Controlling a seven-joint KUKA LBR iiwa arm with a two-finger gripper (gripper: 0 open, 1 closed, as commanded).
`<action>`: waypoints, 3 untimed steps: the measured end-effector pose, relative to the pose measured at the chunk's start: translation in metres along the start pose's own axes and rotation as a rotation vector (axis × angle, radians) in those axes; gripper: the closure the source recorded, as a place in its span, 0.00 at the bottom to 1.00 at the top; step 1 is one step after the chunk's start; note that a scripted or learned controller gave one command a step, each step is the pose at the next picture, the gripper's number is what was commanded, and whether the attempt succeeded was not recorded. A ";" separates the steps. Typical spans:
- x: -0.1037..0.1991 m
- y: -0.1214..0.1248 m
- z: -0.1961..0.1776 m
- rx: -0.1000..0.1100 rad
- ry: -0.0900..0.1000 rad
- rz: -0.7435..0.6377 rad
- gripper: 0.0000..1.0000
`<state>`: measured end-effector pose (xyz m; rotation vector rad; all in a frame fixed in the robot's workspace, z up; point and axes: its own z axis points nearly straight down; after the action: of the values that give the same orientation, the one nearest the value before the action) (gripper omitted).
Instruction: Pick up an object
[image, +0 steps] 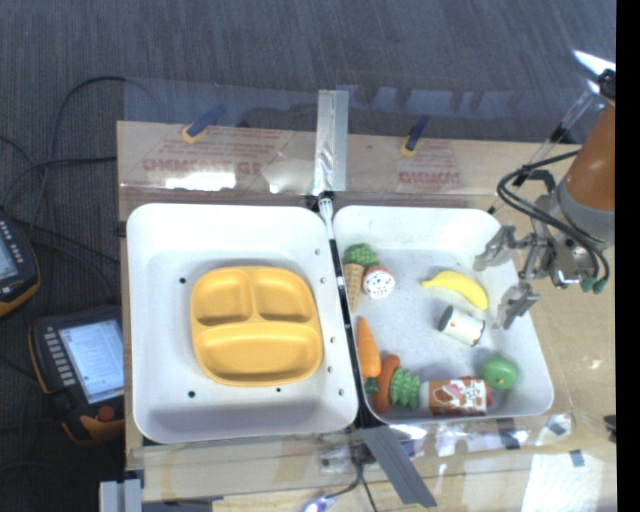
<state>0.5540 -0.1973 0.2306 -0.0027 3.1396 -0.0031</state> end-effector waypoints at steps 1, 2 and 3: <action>-0.016 -0.003 0.136 0.001 -0.001 0.039 0.00; -0.045 0.031 0.140 0.005 -0.012 -0.185 0.00; -0.071 0.081 0.140 0.001 -0.013 -0.131 0.00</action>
<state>0.6249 -0.1163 0.0908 -0.2068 3.1195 -0.0041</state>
